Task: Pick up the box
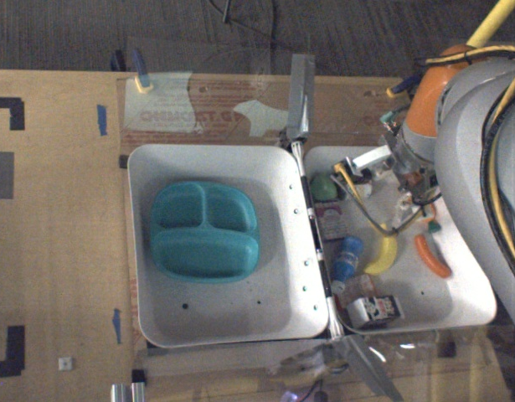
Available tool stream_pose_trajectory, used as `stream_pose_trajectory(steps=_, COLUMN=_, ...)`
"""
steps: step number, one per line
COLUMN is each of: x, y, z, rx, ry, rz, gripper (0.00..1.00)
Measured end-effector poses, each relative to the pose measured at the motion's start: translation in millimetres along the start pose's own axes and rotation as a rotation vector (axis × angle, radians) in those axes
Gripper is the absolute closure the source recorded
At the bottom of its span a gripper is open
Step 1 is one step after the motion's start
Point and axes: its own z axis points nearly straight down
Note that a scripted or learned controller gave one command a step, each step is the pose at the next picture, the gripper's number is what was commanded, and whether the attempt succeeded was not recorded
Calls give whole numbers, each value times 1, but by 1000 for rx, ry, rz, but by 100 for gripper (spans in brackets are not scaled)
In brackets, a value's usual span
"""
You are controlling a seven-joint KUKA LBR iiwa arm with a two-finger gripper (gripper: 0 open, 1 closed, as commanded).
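Note:
A small black-and-white box [376, 310] lies at the front edge of the right bin [471, 304]. A flat pale carton [331, 221] with a pink label rests against that bin's left wall. The arm comes in from the right, its orange band [428, 100] above the bin's back right corner. My gripper [410, 193] hangs over the back middle of the right bin, behind the banana and well away from the small box. Cables and wrist parts mask its tips.
The right bin also holds a green round object [324, 186], a blue can [347, 258], a banana [383, 254], an orange carrot-like toy [433, 256] and a small pinkish item [358, 286]. A teal divided plate [205, 230] lies in the left bin [157, 308].

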Motion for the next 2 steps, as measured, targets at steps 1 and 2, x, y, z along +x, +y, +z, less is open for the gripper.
stream_pose_trajectory(steps=1, x=-93, y=35, z=-99, rx=0, ry=-1, rz=10, gripper=0)
stream_pose_trajectory(steps=2, x=-68, y=58, z=-87, rx=-2, ry=-1, rz=-158, gripper=0)
